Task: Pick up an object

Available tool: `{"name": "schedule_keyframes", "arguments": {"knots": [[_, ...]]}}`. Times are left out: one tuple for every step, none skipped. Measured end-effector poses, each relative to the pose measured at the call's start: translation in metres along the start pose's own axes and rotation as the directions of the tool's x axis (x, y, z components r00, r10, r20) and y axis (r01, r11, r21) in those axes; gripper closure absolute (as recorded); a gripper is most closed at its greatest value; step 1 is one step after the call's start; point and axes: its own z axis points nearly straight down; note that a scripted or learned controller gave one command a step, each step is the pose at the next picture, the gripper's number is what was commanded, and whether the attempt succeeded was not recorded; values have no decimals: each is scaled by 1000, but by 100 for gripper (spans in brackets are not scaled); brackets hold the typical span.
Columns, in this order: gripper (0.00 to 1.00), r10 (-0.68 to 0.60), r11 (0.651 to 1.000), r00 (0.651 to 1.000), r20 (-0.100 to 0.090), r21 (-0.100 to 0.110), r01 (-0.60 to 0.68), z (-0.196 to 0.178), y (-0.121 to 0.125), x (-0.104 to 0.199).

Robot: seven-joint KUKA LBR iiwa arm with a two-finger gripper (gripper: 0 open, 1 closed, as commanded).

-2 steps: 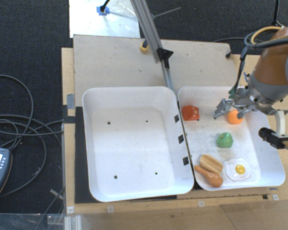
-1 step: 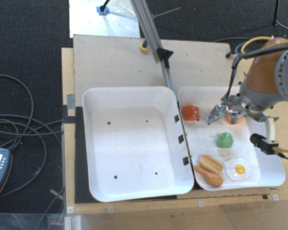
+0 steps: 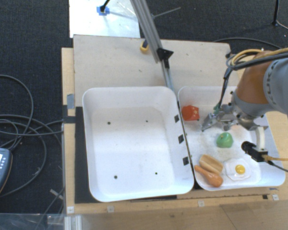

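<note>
My gripper (image 3: 215, 121) hangs over the right bin (image 3: 277, 176), near its middle. A red toy (image 3: 190, 112) lies just to its left, apart from it. A green round toy (image 3: 224, 140) sits right below the gripper in the view, and I cannot tell whether they touch. Toward the bin's front lie a hot dog bun (image 3: 211, 163), an orange sausage-like piece (image 3: 209, 175) and a fried egg (image 3: 239, 169). The grey arm with its orange band (image 3: 252, 87) reaches in from the right.
The left bin (image 3: 93, 99) stands beside the right one, their walls meeting at a divider with black clips (image 3: 181, 139). A grey metal pole (image 3: 151, 30) slants over the back of the bench. Cables (image 3: 259, 152) trail by the wrist.
</note>
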Motion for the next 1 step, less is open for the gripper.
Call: {"name": "schedule_keyframes", "arguments": {"knots": [[100,1,1000,1000,1,-6,-1,-14,1,-1]]}}
